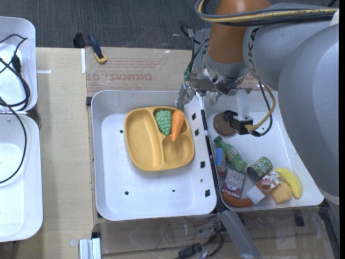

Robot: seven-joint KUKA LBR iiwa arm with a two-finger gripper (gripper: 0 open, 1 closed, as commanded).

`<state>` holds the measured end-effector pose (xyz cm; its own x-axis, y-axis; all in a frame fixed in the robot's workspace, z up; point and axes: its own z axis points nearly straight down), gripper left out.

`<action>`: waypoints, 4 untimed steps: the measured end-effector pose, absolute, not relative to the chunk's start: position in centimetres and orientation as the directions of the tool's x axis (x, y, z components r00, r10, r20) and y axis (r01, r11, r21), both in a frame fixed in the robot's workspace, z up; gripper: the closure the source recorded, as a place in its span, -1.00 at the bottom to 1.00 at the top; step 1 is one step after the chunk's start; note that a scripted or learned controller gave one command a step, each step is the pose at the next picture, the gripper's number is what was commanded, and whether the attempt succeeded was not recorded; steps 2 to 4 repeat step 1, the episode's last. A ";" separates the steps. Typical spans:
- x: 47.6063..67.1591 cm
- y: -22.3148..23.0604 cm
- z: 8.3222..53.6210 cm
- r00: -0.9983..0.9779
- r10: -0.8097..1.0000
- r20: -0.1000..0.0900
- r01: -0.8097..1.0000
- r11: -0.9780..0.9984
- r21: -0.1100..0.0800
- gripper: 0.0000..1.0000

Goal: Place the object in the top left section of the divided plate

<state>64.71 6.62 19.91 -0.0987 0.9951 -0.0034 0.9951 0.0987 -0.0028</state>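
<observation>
A yellow divided plate (145, 144) lies in the left bin (113, 193). A green knobbly toy vegetable (163, 121) sits in the plate's upper right section. Beside it, an orange carrot (177, 124) lies tilted, with its tip reaching down over the divider toward the lower right section. The plate's long left section holds nothing. My gripper (184, 97) hangs just above and to the right of the carrot, over the bin's top right corner, below the orange wrist band (232, 20). Nothing shows in its grasp.
The right bin (302, 161) holds a brown cookie (222, 123), a green bottle (229, 151), a can (260, 167), a banana (291, 182), a red packet (233, 179) and a sausage (237, 201). A black cable plug (240, 122) dangles from the arm. White tubs (16, 188) stand at the left.
</observation>
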 end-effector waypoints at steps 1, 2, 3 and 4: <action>64.1 3.2 19.9 -0.147 0.989 -0.002 0.989 0.147 -0.003 -1.00; 64.1 3.2 19.9 -0.147 0.989 -0.002 0.989 0.147 -0.003 -1.00; 64.1 3.2 19.9 -0.147 0.989 -0.002 0.989 0.147 -0.003 -1.00; 64.1 3.2 19.9 -0.147 0.989 -0.002 0.989 0.147 -0.003 -1.00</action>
